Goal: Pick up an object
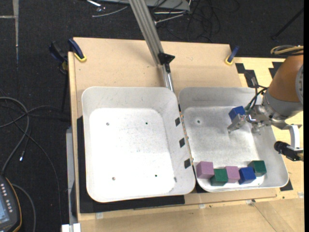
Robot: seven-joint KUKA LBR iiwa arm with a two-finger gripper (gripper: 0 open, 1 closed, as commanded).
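My gripper hangs over the right part of the right bin, on the grey arm with the orange band that comes in from the right. A blue block lies right against the gripper's upper left side; the view does not settle whether it is held or merely next to it. Several more blocks line the bin's front edge: a purple one, a green one, a pink one, a blue one and a dark green one.
The left bin adjoins the right one, with black clips along the shared rim. A metal pole slants in from the back to the bins' far edge. Cables lie on the dark floor at left.
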